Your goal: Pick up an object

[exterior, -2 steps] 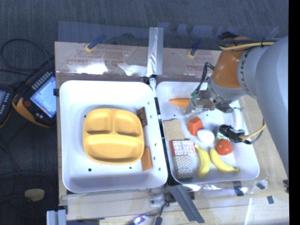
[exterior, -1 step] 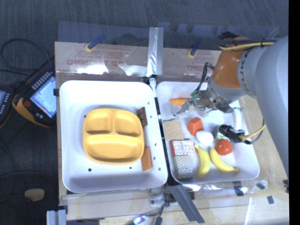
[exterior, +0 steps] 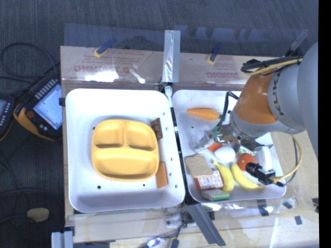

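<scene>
Rt bin (exterior: 182, 119), arm (exterior: 274, 99) in from rt, wrist low over the clutter; gripper (exterior: 226, 138) down among items near bin centre, tips buried in the pile, so grasp state: cannot tell. Nothing seen lifted. Candidates all in rt bin: carrot (exterior: 203, 113) lying alone toward back wall, well apart from the heap; white egg-like ball (exterior: 224, 154) just below gripper; banana (exterior: 241, 176) and a second yellow piece beside it; bread slice (exterior: 196, 164); small red-and-white box (exterior: 210, 181); green piece (exterior: 219, 195) at front wall; red tomato-like item (exterior: 244, 160) partly under wrist. Judged play-food: light, rigid plastic, smooth, prob. slippery; not fragile. Ball round, likely to squirt out unless pinched across the middle. Banana: take across narrow mid-body. Carrot easiest pick, free on all sides, pinch across thick end. Box: flat faces, good purchase, but hemmed in by bread and banana. Lt bin (exterior: 72, 138) holds yellow divided tray (exterior: 124, 150), two brown blocks (exterior: 161, 174) at its rt edge.
</scene>
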Controlling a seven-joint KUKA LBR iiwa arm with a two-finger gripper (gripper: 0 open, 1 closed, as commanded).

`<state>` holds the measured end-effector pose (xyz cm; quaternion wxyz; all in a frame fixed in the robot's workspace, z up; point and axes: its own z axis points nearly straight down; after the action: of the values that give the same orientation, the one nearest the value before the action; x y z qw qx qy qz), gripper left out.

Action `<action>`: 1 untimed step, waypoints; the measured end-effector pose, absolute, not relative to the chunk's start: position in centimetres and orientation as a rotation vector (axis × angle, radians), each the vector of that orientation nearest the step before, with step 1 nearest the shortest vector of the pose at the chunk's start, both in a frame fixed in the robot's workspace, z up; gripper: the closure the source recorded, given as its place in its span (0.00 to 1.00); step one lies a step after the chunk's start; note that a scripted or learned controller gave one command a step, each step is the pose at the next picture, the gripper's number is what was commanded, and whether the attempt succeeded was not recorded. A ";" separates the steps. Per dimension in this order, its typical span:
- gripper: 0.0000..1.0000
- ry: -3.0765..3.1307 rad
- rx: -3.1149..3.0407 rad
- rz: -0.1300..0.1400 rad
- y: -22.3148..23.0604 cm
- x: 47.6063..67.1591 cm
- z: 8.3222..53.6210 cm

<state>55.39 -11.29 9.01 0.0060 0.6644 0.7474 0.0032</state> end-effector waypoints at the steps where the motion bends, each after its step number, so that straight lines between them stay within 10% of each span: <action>1: 0.00 2.339 2.080 0.010 -11.3 55.4 9.0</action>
<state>55.39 -11.29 9.00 0.0058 0.6645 0.7473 0.0032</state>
